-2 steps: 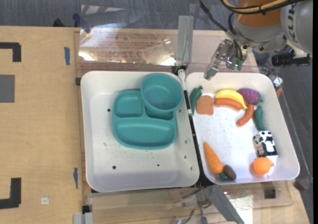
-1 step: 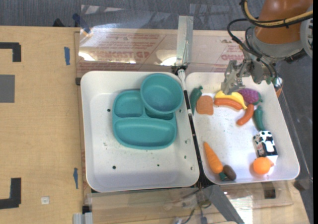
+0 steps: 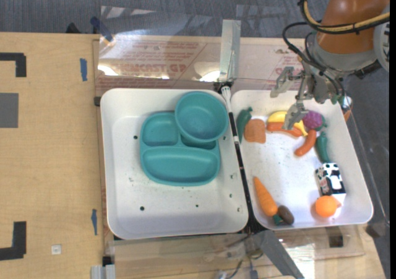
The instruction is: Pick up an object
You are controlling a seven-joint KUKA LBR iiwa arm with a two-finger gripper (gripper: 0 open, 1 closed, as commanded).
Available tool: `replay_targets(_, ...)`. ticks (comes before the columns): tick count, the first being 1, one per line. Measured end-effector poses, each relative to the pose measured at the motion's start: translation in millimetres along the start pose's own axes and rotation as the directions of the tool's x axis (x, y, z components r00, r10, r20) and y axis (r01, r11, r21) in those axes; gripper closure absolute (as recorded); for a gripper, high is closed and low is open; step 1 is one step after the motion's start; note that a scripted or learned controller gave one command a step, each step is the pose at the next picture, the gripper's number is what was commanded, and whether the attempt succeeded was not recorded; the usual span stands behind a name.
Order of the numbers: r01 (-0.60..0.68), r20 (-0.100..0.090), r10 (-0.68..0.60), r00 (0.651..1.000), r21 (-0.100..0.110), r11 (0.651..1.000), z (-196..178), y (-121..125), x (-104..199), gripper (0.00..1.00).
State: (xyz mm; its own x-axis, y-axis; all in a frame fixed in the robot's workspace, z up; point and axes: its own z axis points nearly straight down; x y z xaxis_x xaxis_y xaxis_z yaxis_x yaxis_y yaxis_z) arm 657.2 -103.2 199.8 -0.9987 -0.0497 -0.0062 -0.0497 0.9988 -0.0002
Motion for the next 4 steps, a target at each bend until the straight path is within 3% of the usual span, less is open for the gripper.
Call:
replay_targets(1, 0.112, 0.006, -0.112, 0.994, 0.002, 0.994, 101, -12, 18, 0.00)
replay_targets(2, 0.075, 0.015, -0.075, 0.997, 0.002, 0.997, 106, -10, 31, 0.00)
replay_targets(3, 0.075, 0.031, -0.075, 0.997, 0.006, 0.997, 91, -9, 26, 1.00)
replay_targets(4, 0.078, 0.019, -0.078, 0.997, 0.000, 0.997, -28, 64, -18, 1.00)
